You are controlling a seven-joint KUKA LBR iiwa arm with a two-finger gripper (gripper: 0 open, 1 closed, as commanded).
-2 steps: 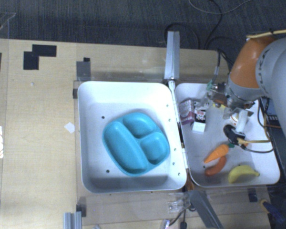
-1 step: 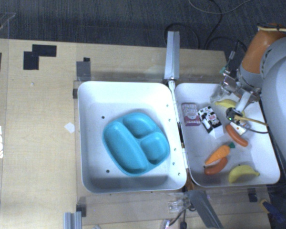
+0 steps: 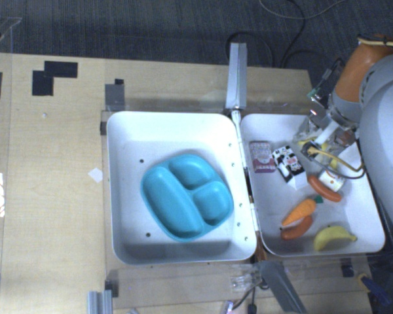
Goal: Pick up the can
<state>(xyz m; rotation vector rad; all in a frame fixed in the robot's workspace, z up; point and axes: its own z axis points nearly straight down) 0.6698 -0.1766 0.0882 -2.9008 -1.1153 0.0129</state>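
Gripper: the two-finger gripper (image 3: 318,150) hangs at the upper right of the frame, low over the right bin; cables and bright fittings crowd it, and I cannot tell how it is set or whether it has hold of anything.
Arm: the grey arm with an orange band (image 3: 354,70) comes in from the right edge and bends down toward that bin.
Can: the small can with a dark purple label (image 3: 261,157) lies in the upper left part of the right bin, just beside the divider between the bins, left of the gripper and apart from it.
Neighbours: a small black-and-white patterned box (image 3: 287,163) lies just right of the can; an orange-red sausage-shaped toy (image 3: 324,189) lies right of centre in the bin; an orange carrot toy (image 3: 299,215) and a yellow banana toy (image 3: 333,238) lie lower down.
Right bin: the shallow white right bin (image 3: 275,246) carries all of these.
Left bin: the shallow white left bin (image 3: 128,195) holds a blue plastic tray with three compartments (image 3: 187,195).
Handling: I'd judge the can stiff, smooth-walled and light, apt to roll or slip.
Where to grasp: across the middle of its body, fingers on opposite sides, clear of the patterned box.
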